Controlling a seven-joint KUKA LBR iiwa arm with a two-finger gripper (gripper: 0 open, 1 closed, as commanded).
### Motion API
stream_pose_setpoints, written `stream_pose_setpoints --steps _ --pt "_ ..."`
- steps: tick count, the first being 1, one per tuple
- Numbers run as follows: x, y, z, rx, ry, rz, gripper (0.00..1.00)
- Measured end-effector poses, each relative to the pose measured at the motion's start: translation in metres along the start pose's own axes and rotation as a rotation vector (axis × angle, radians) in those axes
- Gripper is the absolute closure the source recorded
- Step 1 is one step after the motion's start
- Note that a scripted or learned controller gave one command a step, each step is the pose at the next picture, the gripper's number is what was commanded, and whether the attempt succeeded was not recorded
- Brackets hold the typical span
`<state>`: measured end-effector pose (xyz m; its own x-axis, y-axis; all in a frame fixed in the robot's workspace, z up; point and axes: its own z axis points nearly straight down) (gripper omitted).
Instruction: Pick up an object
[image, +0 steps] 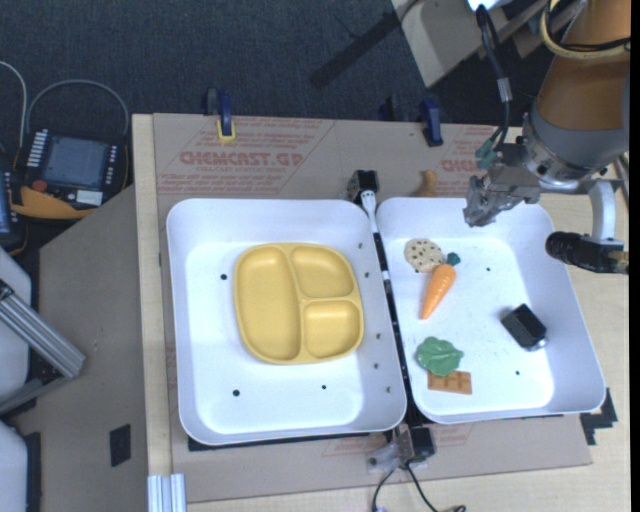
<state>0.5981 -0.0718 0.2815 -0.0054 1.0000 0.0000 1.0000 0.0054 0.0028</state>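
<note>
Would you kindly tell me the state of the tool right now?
Tool: above the right bin's far edge, nothing visibly held; open or shut cannot be told.

In the right bin (560, 395): a carrot (437, 290) at centre, tilted, leaves toward 1 o'clock; a cookie (421, 253) at 10; a black block (524, 326) at 4; a green leaf (438, 354) touching a waffle piece (450, 382) at 7.

A yellow divided plate (298, 302) with three compartments lies in the middle of the left white bin (200, 380). At the far left of the frame a handheld control pendant (68, 170) with a dark screen rests on the floor, its cable looping above it. Two blue clamps (226, 112) grip the upper edge of the brown board (300, 150) on the desk.
</note>
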Motion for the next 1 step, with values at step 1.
stream_pose_setpoints --steps 1 --pt "0.0438 0.0107 0.0190 0.006 0.002 0.000 1.00"
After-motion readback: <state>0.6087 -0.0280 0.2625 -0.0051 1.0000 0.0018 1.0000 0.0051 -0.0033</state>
